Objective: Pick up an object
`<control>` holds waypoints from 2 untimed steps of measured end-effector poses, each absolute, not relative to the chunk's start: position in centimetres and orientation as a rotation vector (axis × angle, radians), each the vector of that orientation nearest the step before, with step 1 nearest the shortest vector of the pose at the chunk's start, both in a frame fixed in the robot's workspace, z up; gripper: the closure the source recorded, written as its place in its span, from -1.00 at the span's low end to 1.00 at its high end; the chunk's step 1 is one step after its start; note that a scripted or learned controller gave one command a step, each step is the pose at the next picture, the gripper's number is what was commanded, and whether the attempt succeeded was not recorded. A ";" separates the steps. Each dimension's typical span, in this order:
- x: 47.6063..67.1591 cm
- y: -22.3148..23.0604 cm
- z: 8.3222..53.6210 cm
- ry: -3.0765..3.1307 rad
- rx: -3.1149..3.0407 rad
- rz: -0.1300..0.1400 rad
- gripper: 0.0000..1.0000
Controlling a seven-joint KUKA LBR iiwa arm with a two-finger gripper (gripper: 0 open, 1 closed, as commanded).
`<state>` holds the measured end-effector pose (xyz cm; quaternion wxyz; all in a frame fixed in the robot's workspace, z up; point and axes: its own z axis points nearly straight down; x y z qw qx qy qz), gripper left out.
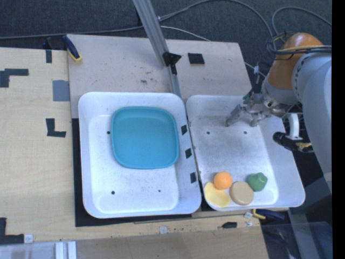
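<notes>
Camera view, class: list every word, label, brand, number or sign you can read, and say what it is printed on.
None can be read. The blue plate, the two white bins, the gripper and the four small items at the right bin's near edge bear no legible text. The dark tape patches on the bench are blank.

The arm [315,99] is a thick, rounded light-grey casing with a glossy orange band [294,58] above the wrist. Thin black cables loop around that band. At the wrist sits a small dark-grey metal gripper [242,116] with a teal-green spot on its body and slim fingers.
</notes>
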<state>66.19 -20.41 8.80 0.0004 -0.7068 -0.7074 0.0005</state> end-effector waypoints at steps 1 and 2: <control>66.2 -20.4 9.9 -2.223 -2.220 0.001 1.00; 66.5 -20.1 16.2 -2.226 -2.223 -0.004 1.00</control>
